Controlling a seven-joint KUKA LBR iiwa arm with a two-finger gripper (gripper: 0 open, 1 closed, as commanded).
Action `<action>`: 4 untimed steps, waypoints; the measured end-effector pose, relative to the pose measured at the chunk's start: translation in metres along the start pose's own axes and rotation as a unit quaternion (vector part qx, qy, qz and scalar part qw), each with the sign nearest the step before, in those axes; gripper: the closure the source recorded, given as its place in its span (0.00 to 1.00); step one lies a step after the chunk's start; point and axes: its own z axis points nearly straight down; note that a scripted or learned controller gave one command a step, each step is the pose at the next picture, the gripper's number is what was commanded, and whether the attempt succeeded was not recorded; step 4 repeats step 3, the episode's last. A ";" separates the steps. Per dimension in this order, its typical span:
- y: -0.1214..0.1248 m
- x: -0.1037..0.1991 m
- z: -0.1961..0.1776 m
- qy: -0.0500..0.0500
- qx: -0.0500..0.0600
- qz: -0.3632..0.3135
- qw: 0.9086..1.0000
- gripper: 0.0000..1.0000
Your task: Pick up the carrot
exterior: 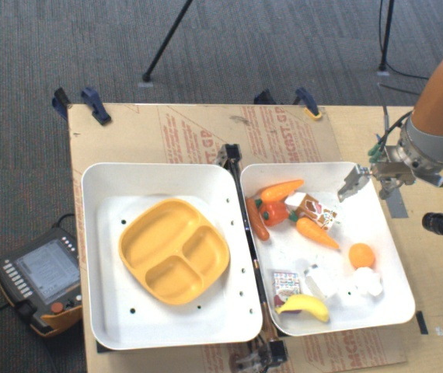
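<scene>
Over the far right corner of the right-hand shallow white bin point(399, 282) my jaws point(354, 183) hang apart and empty, clear of the pile so I can choose. One tapered orange carrot point(317, 233) lies mid-bin beside a small printed carton point(317, 211); another point(281, 189) rests farther off, against a red pepper point(273, 211).
</scene>
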 end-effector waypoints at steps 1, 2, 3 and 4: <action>-0.010 0.022 0.147 0.001 0.001 0.000 1.000 0.00; -0.010 0.022 0.141 0.002 0.004 0.002 1.000 1.00; -0.027 0.105 0.059 0.000 0.001 -0.001 1.000 1.00; -0.027 0.105 0.059 0.000 0.001 -0.001 1.000 1.00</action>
